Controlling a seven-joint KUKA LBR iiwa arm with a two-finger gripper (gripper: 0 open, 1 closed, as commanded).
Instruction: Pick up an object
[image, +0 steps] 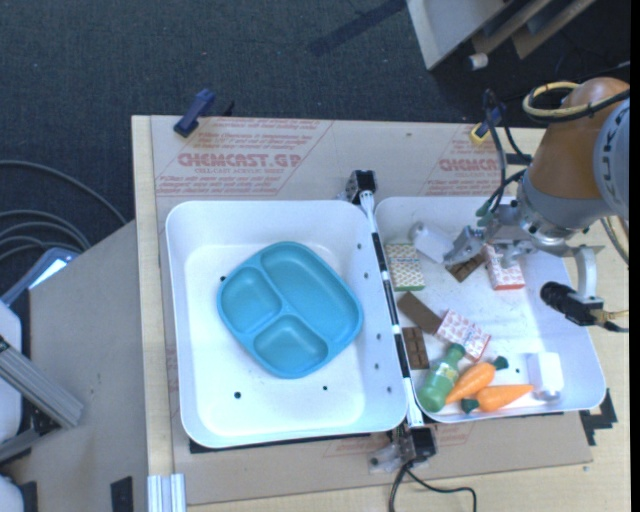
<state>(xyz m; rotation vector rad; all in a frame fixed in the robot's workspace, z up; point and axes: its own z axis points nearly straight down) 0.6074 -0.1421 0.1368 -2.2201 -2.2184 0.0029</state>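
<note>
Task status: pick not done; no object visibly lifted. Arm (575, 150), upper right of frame, low over right bin (590, 345). Claw (487, 247): opening cannot be told; a brown item (462, 268) and red-white packet (505, 270) lie at its tip, hold unconfirmed. Carrots (485, 385), bottle (440, 380) lower right. Blue tray (290, 308) in left bin (190, 330).

The arm (585, 140) runs off the right edge, its upper links cut away. The gripper (478, 248) covers part of a brown piece (462, 268) beneath it; that piece's shape is unclear. Labels on the small packets (404, 265) beside it are too small to read.
</note>
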